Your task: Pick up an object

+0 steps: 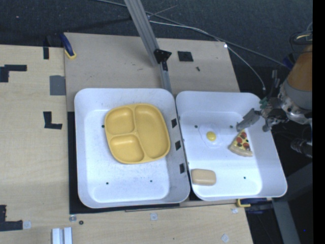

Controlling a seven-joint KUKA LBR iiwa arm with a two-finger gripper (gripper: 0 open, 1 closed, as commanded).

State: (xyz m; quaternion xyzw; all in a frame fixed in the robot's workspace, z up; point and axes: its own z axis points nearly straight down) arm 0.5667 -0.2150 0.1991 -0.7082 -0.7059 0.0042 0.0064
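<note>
Looking down on the tabletop, you saw the claw (252,119) above the right bin (269,151), just over the pizza slice (240,143); whether its fingers gripped anything could not be told. A fried egg (210,135) and tan bar (203,177) lay nearby. The left bin (86,151) held a yellow divided plate (137,133).

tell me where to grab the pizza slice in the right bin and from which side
Grip the pizza slice across its two straight edges, about midway between point and crust, coming straight down from above. It lies flat on the right bin floor, so a side approach finds little to pinch. The gripper is just above it in the view, and the fried egg lies apart, leaving finger room.
</note>
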